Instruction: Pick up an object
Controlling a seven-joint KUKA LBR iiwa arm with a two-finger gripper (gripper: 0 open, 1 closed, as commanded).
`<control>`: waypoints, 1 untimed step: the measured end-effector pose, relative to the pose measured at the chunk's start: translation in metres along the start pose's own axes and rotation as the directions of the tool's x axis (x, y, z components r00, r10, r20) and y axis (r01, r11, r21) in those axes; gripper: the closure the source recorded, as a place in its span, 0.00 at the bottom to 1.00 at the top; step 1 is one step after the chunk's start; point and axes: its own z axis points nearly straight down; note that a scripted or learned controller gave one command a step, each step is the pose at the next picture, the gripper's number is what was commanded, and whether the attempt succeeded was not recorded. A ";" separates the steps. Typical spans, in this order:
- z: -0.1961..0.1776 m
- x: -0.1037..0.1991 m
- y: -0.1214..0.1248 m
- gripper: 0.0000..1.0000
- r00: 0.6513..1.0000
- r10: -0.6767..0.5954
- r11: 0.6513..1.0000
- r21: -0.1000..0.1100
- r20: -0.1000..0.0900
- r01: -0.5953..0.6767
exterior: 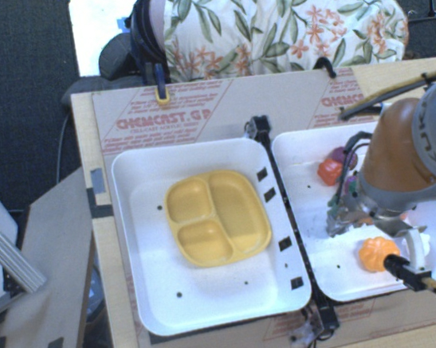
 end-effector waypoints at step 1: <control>-0.046 0.000 0.009 1.00 1.000 -0.004 1.000 -0.004 0.001 0.004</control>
